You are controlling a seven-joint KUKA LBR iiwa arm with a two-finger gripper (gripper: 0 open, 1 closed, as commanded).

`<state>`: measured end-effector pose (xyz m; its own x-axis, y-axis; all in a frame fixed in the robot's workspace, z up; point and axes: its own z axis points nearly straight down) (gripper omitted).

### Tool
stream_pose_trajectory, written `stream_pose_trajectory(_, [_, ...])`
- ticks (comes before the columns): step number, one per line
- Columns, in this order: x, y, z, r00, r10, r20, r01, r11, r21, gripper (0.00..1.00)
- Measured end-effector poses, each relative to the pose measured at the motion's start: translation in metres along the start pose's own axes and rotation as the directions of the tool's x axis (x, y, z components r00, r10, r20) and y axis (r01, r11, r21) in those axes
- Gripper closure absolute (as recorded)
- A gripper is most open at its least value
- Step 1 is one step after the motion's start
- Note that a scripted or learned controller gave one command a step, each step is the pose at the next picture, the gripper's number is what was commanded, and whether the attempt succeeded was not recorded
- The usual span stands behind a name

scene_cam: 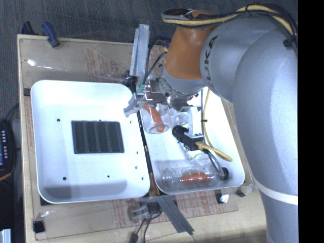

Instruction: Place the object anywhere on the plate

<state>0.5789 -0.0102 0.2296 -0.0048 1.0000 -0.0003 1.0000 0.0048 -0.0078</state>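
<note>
My tool [154, 116] grips a clear cup with orange inside [155, 120], over the right bin [230, 135], beside the dark plate [97, 136].

Bright overhead light washes the two white bins [81, 92] near to glare, while the dark floor [76, 6] stays dim. The arm [243, 59] shades the right bin. Detail is soft and grainy.
</note>
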Motion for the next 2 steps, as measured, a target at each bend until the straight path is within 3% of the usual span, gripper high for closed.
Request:
stream_pose_trajectory(1, [0.0594,-0.0065,0.0364,0.962,-0.274,0.001,0.274,0.962,0.001,1.0])
stream_pose_trajectory(2, [0.0589,-0.0065,0.0363,0.962,-0.273,0.001,0.273,0.962,0.0,0.0])
